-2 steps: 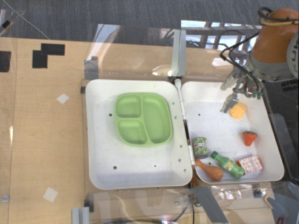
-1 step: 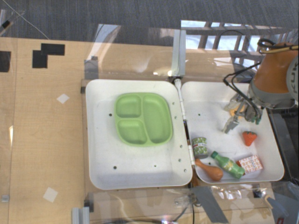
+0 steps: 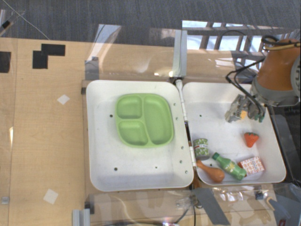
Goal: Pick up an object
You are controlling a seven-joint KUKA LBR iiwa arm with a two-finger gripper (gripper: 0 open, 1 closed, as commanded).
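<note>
Left bin at frame centre-left holds just a green divided plate, three compartments, flat and untouched. Right bin has the pickable stuff, all bunched along its lower edge: small green-labelled can near the divider, a brown drumstick-shaped toy below it, a green bottle lying on its side just beside that, a red-and-white packet next to the bottle's far end, and a strawberry on its own a bit higher up. Gripper sits in the upper right of that bin, low over bare floor, well apart from the can/bottle cluster and nearest the strawberry. Nothing visible between its fingers; jaw gap I can't tell from this angle. My read: pick not done yet, nothing lifted, every item lying in the bin. Left to do: get over one object, close, lift.
</note>
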